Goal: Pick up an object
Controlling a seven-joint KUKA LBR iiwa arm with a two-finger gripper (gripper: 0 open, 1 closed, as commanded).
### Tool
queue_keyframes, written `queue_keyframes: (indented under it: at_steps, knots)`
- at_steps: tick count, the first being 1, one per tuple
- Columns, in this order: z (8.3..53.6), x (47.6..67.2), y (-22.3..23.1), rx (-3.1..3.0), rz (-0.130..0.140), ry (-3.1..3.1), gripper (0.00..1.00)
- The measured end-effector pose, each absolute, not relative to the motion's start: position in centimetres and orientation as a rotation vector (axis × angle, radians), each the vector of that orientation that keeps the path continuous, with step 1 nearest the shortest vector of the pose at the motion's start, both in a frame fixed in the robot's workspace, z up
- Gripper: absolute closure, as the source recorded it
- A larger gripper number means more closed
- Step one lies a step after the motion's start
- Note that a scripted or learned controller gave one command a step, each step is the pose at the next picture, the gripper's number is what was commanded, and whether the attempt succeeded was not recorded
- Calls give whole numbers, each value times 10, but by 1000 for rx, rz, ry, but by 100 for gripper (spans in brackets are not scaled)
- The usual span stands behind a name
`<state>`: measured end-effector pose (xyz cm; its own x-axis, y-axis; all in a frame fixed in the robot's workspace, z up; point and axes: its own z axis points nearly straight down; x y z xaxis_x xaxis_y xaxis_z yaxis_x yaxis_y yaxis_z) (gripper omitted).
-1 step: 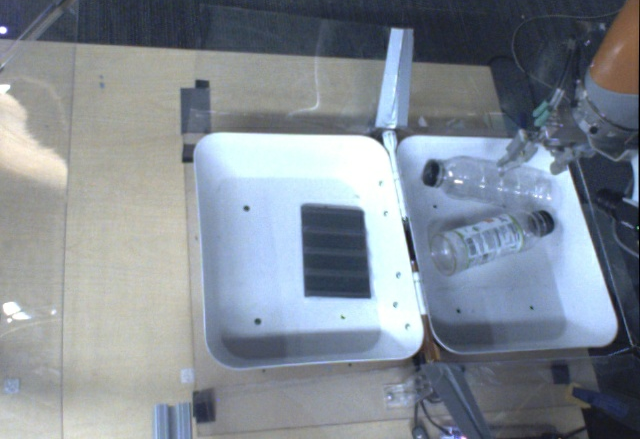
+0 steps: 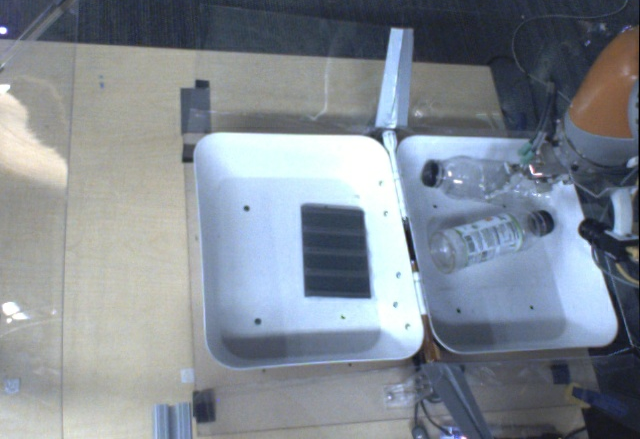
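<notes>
The pincer [image 2: 535,159], at the frame's right edge, seems to touch the upper bottle [image 2: 468,177]; its spread I cannot tell. Centre over the body before closing.

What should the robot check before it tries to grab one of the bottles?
1. Bottles in reach: two clear plastic bottles, the upper bottle and the lower bottle, lie in the right bin. Ok.
2. Bottles apart: a gap shows between them. Ok.
3. Fingers ready: cannot tell.
4. Arm over the right bin's far corner, near the upper bottle. Ok.
5. Left bin holds a dark ribbed pad, away from the bottles. Ok.
</notes>
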<state>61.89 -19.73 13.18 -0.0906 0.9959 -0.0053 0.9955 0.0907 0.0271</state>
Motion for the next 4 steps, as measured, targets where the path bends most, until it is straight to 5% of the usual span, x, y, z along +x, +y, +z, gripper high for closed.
queue_keyframes:
  at_steps: [2, 3, 4]
  knots:
    - [125, 600, -203, 1899, 38, 2440, 0]
    - [89, 524, -130, 1739, 11, 2606, 0]
    - [90, 492, -95, 1685, 13, 2635, 0]
